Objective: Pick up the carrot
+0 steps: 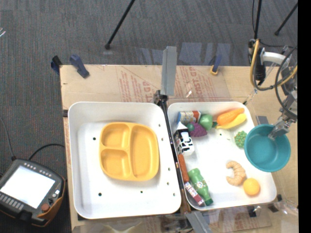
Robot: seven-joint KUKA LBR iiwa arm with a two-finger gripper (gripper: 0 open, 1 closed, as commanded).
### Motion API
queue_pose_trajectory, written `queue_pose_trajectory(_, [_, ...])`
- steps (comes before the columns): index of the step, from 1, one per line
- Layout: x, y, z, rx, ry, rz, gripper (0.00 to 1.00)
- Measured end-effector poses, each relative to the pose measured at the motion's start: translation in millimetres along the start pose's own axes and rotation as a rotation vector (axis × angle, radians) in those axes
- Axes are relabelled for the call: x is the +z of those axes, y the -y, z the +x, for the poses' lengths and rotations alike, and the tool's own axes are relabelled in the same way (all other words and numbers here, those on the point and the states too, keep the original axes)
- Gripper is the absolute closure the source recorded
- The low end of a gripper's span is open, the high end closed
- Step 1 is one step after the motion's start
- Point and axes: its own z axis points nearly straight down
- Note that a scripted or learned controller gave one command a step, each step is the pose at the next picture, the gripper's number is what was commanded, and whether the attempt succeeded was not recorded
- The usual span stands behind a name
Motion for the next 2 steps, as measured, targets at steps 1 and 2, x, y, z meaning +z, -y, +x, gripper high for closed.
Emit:
queue_pose_trajectory(1, [-35, -33, -33, -0.154, -0.002, 0.000, 1.00])
queue_pose_trajectory(2, [-15, -48, -48, -0.377, 0.001, 0.001, 1.00])
